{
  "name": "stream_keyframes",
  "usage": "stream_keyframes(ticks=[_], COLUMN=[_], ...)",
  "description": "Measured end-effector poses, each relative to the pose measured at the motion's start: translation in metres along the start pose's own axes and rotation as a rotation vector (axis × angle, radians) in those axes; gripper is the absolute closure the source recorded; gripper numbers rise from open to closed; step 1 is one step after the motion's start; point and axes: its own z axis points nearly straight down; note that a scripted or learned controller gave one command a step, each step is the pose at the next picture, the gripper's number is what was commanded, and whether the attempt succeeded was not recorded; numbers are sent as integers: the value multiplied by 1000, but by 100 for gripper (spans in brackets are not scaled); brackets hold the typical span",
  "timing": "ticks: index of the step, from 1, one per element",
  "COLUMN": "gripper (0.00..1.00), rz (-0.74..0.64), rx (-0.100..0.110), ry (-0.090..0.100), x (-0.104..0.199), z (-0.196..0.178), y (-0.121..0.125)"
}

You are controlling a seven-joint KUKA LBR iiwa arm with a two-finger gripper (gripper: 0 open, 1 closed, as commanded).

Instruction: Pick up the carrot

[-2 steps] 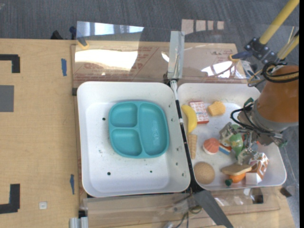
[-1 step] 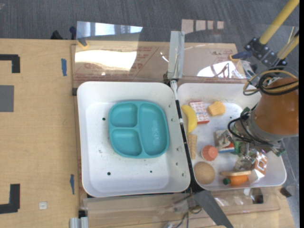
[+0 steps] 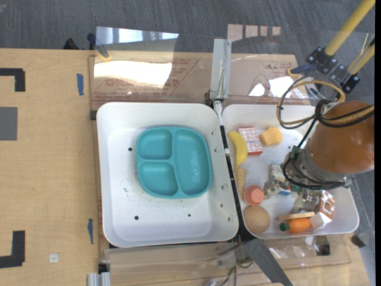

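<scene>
The carrot (image 3: 298, 224) is a small orange piece with a green end, lying near the front wall of the right bin (image 3: 351, 222). My gripper (image 3: 292, 190) hangs under the orange wrist band, just above and behind the carrot, over the middle of the right bin. Cables and the wrist body cover much of it, and nothing shows between its tips.
In the right bin lie a banana (image 3: 239, 148), a pink-and-white box (image 3: 250, 140), a yellow wedge (image 3: 271, 136), a salmon round piece (image 3: 255, 194), a tan ball (image 3: 257, 218) and a small white box (image 3: 325, 206). The left bin (image 3: 113, 159) holds a teal divided plate (image 3: 174, 161).
</scene>
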Motion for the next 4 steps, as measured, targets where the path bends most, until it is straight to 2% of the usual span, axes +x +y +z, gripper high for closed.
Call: stream_keyframes(ticks=[1,2,3,4], gripper=[0,0,100,0], rz=[-217,-148,-146,-146], rx=[-39,1,-5,-7], ry=[10,-1,-2,-1], x=[1,-8,-10,-10], z=[-6,1,-8,-7], y=[-43,14,16,16])
